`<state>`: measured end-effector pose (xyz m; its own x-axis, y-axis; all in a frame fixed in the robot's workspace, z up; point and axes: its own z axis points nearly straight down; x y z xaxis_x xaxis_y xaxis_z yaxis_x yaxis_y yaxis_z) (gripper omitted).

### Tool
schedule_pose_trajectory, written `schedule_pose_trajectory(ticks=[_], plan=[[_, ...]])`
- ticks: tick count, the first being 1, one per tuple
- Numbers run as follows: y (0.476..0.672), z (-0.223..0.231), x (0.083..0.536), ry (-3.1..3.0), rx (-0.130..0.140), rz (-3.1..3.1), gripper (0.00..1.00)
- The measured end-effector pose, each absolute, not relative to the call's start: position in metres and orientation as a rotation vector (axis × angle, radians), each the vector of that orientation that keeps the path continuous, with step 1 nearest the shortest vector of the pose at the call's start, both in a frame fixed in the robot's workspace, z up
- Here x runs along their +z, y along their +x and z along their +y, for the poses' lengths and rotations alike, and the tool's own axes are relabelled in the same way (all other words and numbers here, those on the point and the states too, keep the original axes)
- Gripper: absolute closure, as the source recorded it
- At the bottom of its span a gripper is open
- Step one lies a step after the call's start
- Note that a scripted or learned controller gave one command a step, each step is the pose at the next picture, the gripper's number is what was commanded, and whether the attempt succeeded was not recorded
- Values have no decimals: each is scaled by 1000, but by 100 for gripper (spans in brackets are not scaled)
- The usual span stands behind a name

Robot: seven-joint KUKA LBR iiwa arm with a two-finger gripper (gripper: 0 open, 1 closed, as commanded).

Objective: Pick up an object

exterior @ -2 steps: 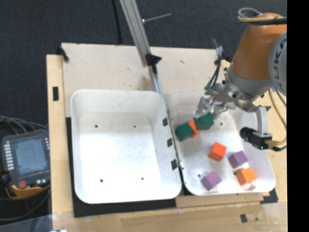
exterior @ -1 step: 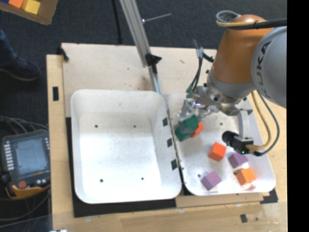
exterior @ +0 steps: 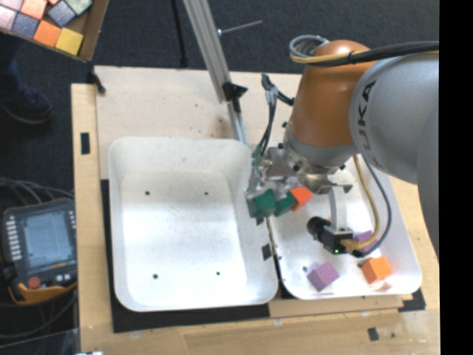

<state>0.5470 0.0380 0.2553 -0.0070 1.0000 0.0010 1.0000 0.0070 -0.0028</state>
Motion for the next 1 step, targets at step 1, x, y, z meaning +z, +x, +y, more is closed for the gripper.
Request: schedule_pose_trajectory(ticks=[1], plan=[[542, 87, 254, -2212, 0, -2228, 100]])
